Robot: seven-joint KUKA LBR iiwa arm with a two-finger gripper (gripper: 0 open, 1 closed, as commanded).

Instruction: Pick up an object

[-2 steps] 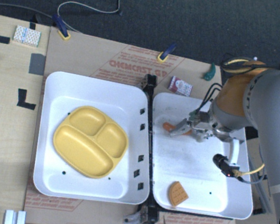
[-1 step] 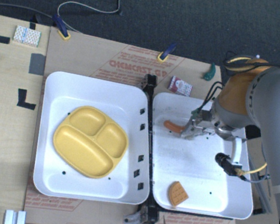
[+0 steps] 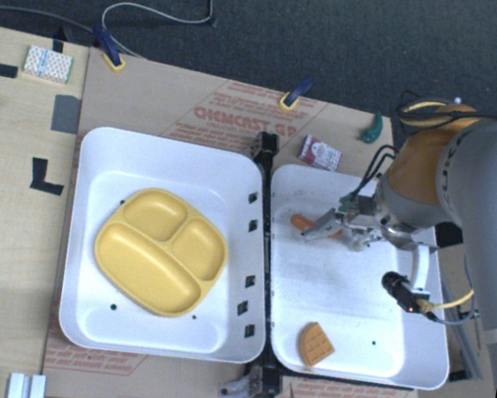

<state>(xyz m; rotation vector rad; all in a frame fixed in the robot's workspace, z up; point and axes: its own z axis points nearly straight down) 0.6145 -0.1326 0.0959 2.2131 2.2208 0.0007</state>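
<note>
In the right bin [image 3: 410,365] a small orange piece [image 3: 301,222] lies near the far left corner. A tan, cracker-like piece [image 3: 315,343] rests near the front edge. My gripper [image 3: 335,236] hangs low over the far part of this bin, open, with nothing between its fingers. Its left finger [image 3: 317,230] ends just right of the orange piece; whether they touch I cannot tell. The grey arm with its orange band [image 3: 425,167] comes in from the right.
The left bin [image 3: 77,306] holds a yellow divided plate [image 3: 161,249]. A black divider [image 3: 260,243] runs between the bins. A small red-and-white packet [image 3: 319,152] lies on the cardboard behind the right bin. Cables hang off the arm's wrist [image 3: 413,294].
</note>
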